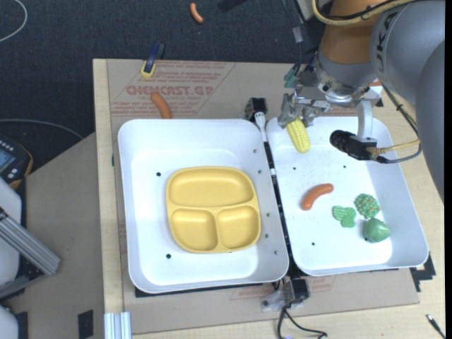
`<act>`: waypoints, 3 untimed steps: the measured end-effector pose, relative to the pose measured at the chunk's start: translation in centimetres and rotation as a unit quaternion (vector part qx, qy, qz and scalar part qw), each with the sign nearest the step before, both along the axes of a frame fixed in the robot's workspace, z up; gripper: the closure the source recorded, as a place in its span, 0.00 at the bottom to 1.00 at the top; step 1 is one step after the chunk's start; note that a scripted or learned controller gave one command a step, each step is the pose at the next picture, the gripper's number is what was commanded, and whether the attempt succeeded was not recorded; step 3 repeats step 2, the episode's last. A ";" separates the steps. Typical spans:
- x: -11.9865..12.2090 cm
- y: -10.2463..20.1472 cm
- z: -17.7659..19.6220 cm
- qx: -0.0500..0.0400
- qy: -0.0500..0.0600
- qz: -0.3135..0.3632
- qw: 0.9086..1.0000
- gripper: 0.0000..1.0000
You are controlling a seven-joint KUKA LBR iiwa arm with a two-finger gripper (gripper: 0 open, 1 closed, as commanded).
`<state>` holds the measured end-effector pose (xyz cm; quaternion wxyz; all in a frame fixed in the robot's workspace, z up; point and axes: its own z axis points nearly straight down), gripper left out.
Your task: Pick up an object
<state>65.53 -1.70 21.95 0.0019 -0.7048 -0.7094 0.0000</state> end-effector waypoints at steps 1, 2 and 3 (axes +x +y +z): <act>-0.4 5.2 -0.5 0.000 0.000 0.000 1.000 1.00; 0.1 8.6 1.6 -0.001 -0.004 -0.001 1.000 1.00; 0.1 8.6 1.6 -0.001 -0.004 -0.001 1.000 1.00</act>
